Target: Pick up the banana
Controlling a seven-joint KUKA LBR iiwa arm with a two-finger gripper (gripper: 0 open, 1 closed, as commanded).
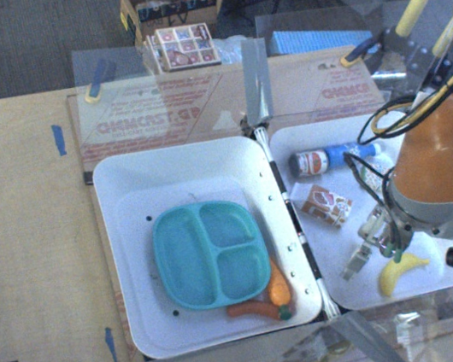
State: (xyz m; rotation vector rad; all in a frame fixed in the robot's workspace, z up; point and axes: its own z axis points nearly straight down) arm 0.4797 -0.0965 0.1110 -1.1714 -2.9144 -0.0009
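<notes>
The small yellow plastic banana point(401, 271) lies in the right shallow white bin point(364, 299), near its front edge. The grey two-finger gripper point(367, 248) hangs just beside it, on its left, and holds nothing. Its fingers look slightly apart, though the slanted view makes this hard to judge. To do this step well, the gripper should probably move a little to the right, until it is centred above the banana, then close across the narrow body. A small brown carton point(327, 204) and a lying can point(310, 163) rest farther back.
</notes>
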